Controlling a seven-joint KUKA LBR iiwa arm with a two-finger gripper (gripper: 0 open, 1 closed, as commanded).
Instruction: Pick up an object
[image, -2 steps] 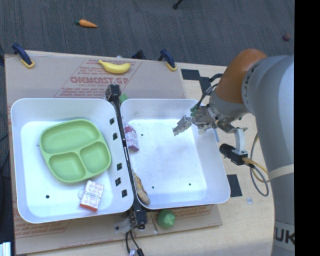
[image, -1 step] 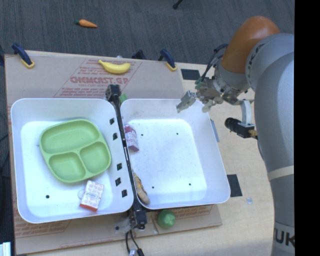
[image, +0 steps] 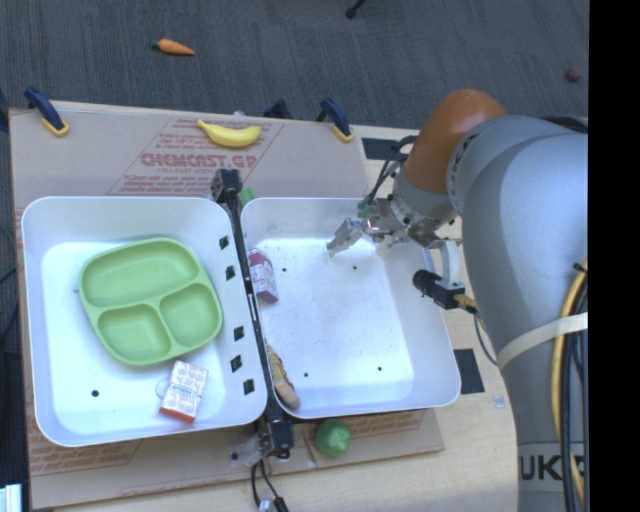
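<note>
My gripper (image: 347, 238) hangs over the far part of the right bin (image: 425, 345), its pale metal fingers pointing toward the divider; whether they are spread or closed I cannot tell, and nothing shows between them. My grey arm (image: 520, 220) curves in smooth and rounded from the right, with the glossy orange band (image: 455, 125) above the wrist.

The right bin is shallow white plastic with rounded corners. A small crinkled packet (image: 262, 275) in dull red and white lies by its left wall, apart from my gripper. A lumpy tan object (image: 281, 381) rests in the near left corner.

In the left bin (image: 40, 300) sits a matte green divided plate (image: 150, 298) with three soft-edged compartments, and near it a small red and white carton (image: 183, 390). On the printed cardboard (image: 150, 160) behind the bins lies a yellow banana (image: 230, 131); a round green ball (image: 333, 437) sits on the near edge.
</note>
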